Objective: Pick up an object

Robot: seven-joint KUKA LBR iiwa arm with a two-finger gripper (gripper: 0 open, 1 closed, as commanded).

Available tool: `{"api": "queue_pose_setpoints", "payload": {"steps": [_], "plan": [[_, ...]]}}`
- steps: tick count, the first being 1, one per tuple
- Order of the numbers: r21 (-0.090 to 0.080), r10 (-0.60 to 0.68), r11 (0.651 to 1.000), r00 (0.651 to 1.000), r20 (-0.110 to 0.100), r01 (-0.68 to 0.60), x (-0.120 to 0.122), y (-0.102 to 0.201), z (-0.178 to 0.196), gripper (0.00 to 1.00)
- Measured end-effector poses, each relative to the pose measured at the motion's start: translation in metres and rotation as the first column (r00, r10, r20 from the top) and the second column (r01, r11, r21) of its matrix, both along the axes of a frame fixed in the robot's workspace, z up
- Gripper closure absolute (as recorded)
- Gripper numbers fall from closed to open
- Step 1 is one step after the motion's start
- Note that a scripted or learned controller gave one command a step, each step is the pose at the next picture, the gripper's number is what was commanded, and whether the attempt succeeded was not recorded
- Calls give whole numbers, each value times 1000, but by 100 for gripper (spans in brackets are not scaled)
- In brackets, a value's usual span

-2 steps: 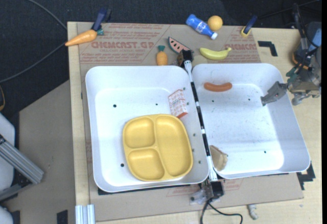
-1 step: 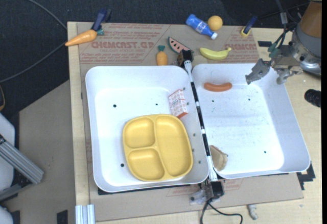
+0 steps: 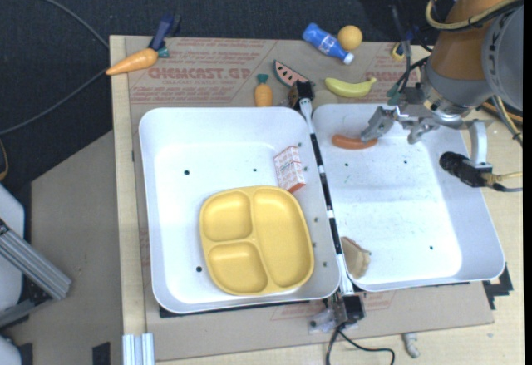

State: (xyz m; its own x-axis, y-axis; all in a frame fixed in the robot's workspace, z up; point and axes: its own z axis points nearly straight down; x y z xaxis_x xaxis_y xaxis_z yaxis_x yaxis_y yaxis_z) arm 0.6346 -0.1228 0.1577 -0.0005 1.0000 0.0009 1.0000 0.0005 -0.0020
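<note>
Camera view shows two white bins side by side. One yellow divided plate (image 3: 256, 239) and one small red-and-white packet (image 3: 289, 167) lie in the left bin (image 3: 166, 189). One orange sausage-shaped object (image 3: 354, 140) and one tan crumpled item (image 3: 356, 255) lie in the right bin (image 3: 432, 214). The gripper (image 3: 397, 125) hangs over the right bin's far end with fingers spread wide, holding nothing, its near fingertip just beside the sausage. Beyond the bins lie one banana (image 3: 351, 87), one blue bottle (image 3: 326, 42), one orange ball (image 3: 350, 36), one watermelon slice (image 3: 284, 72) and two carrots (image 3: 133, 62).
</note>
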Motion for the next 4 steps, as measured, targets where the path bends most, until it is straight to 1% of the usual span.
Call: {"api": "queue_pose_setpoints", "payload": {"steps": [1,2,4], "plan": [[-1,1,1000,1000,9,-1,35,19,-68,0],[-4,0,1000,1000,12,0,35,27,-67,0],[-4,0,1000,1000,11,0,35,27,-67,0]]}}
